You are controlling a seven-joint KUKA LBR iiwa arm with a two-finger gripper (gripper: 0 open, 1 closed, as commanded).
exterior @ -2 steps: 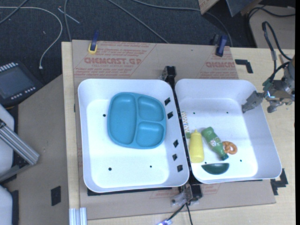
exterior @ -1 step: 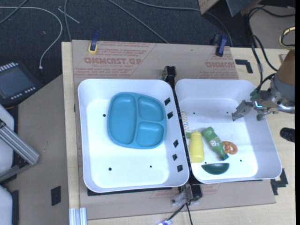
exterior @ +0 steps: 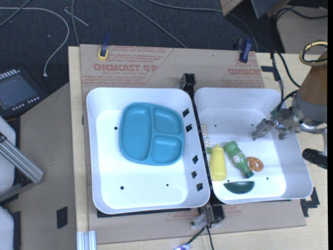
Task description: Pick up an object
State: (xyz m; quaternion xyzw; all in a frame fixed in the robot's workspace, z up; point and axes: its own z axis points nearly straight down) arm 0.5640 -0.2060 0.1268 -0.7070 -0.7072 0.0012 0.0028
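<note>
So the hand point(exterior: 270, 127) hangs over the right bin point(exterior: 229, 100), up near its far right edge, with its fingers spread apart and nothing between them. Looks to me like it's just lining up before dropping in. The pickable stuff is bunched along that bin's near edge: a yellow bottle point(exterior: 218, 162), a green bottle point(exterior: 238, 158), a pretzel point(exterior: 255, 164) and a dark green bowl point(exterior: 239, 187) touching or nearly so. That crowding could make a clean grab tricky. The left bin point(exterior: 104, 155) just has a blue divided plate point(exterior: 152, 134) sitting toward its far side.
</note>
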